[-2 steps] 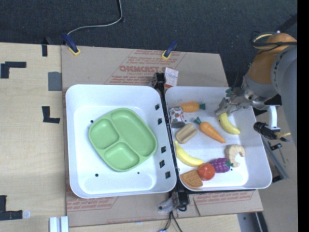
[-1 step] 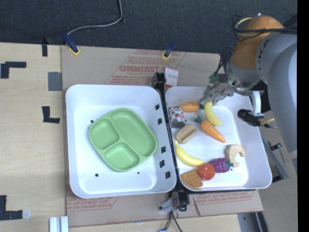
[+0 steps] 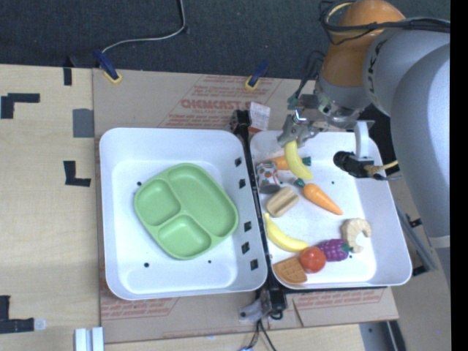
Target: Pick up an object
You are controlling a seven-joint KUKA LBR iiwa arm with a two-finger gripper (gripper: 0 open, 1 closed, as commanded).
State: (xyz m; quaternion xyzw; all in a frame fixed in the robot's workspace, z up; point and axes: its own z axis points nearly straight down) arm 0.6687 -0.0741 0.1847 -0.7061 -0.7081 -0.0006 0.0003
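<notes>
My gripper (image 3: 295,136) hangs over the back left part of the right bin (image 3: 380,196). A short yellow banana (image 3: 298,161) stands nearly upright under it, with its top end between the fingers. Its lower end points toward an orange carrot (image 3: 322,198). Just left of the banana are a small printed packet (image 3: 267,174) and a tan bread roll (image 3: 281,202).
A second banana (image 3: 284,236), a red tomato (image 3: 312,259), purple grapes (image 3: 334,249), a brown cookie (image 3: 290,270) and a beige piece (image 3: 356,229) fill the right bin's front. The left bin (image 3: 121,159) holds a green divided plate (image 3: 185,209). The grey arm covers the right side.
</notes>
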